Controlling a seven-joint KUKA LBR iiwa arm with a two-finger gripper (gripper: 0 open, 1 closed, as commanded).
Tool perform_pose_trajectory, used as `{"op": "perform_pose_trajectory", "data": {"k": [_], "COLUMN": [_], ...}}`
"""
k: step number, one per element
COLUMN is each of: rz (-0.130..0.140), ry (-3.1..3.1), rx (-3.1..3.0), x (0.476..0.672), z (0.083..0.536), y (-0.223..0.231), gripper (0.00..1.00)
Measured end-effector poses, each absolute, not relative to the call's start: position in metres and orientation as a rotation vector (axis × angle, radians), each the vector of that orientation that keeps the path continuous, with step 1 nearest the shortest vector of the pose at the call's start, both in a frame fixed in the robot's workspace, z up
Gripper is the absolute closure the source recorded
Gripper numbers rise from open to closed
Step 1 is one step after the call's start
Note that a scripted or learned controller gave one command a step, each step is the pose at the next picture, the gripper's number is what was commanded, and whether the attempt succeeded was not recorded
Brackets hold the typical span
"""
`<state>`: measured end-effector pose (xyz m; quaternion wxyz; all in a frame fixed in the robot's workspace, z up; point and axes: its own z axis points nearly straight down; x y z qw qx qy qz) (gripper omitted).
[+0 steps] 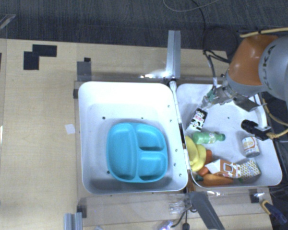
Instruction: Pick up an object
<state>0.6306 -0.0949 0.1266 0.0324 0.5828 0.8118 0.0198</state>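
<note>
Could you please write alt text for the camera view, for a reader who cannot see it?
The gripper hovers over the back of the right bin, which holds a green bottle, a banana, a small can and other clutter. The left bin holds a blue divided tray.

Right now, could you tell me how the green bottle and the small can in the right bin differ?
The green bottle lies on its side near the bin's middle; the small can sits closer to the right wall. The bottle is long, translucent green with a white cap; the can is short, silvery, with an orange label. Both rest on the right bin floor, apart from the gripper.
</note>
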Motion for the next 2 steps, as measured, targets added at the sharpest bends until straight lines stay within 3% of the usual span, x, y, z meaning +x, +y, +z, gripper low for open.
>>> {"op": "perform_pose_trajectory", "data": {"k": [1, 2], "rz": [0.006, 0.006], "ry": [2.512, 2.401], "rx": [1.871, 2.013], "x": [0.64, 0.656], "z": [0.088, 0.196], "y": [-0.133, -0.145], "gripper": [1.0, 1.0]}}
